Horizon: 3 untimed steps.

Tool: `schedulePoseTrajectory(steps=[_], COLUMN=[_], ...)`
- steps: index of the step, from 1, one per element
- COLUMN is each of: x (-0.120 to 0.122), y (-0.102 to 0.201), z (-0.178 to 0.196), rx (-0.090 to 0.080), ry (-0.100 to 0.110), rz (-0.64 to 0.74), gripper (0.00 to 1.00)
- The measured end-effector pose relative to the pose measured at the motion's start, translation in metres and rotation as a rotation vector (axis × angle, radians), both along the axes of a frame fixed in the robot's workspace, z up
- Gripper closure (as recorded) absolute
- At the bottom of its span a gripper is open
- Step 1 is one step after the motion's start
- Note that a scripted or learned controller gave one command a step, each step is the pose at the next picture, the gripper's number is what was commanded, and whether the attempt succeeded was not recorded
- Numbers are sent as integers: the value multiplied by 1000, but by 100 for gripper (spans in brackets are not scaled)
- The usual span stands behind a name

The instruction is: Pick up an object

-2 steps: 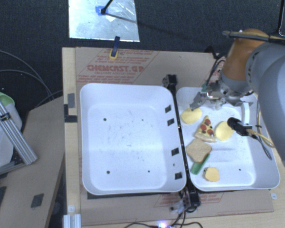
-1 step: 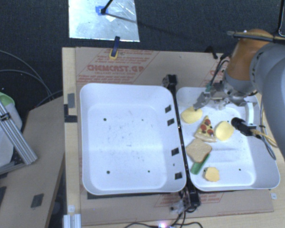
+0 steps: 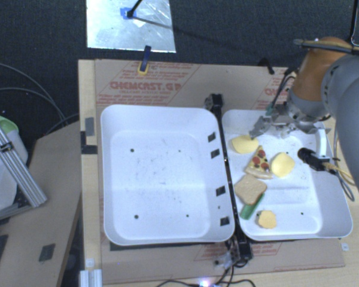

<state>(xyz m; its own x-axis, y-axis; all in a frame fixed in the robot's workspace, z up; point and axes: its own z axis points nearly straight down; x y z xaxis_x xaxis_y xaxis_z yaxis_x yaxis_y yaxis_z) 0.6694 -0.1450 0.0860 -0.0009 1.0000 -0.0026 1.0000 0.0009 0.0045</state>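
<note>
Right bin point(image 3: 332, 220): lying nearest are a round yellow piece point(image 3: 266, 219), green stick point(image 3: 250, 208), bread slice point(image 3: 250, 189).
Middle: pizza slice point(image 3: 259, 162), yellow ball point(image 3: 282, 164).
Gripper point(image 3: 258, 128): hovering just above yellow wedge point(image 3: 244, 144); fingers unreadable.

Even overhead light, soft focus, faint shadows.

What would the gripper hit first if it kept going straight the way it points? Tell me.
The gripper points down and left, toward the pale yellow piece at the top of the right bin. That piece looks first in line, though height above it is unclear from this slanted view.
</note>
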Motion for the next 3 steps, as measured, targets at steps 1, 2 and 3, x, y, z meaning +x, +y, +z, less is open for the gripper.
schedulePoseTrajectory(steps=[1,2,3], x=[0,-100,-94], y=[47,36,37], z=[-1,-2,10], rx=[2,4,2], ry=[2,12,0], rz=[5,-3,1], gripper=[0,0,100])
